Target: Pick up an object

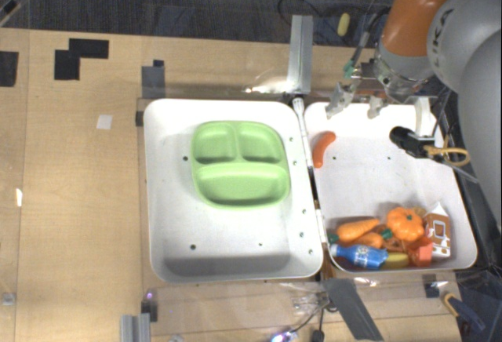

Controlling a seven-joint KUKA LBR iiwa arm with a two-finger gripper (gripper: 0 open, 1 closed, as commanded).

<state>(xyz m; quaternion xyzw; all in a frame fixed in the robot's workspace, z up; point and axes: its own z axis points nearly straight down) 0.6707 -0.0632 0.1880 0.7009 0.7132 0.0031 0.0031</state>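
End effector (354, 101) hangs spread and empty over the right bin's (463, 231) far rim. Nothing grasped yet; sausage (322, 147) just below-left, toy pile (392, 237) well below.

green divided plate (238, 162) | in left white bin (169, 238) | upright

A robotics lab: wooden bench (70, 199), two white bins (169, 254), cables (314, 7)

text: none legible | blue bottle (360, 256) label: blurred | small carton (438, 231) print: too small
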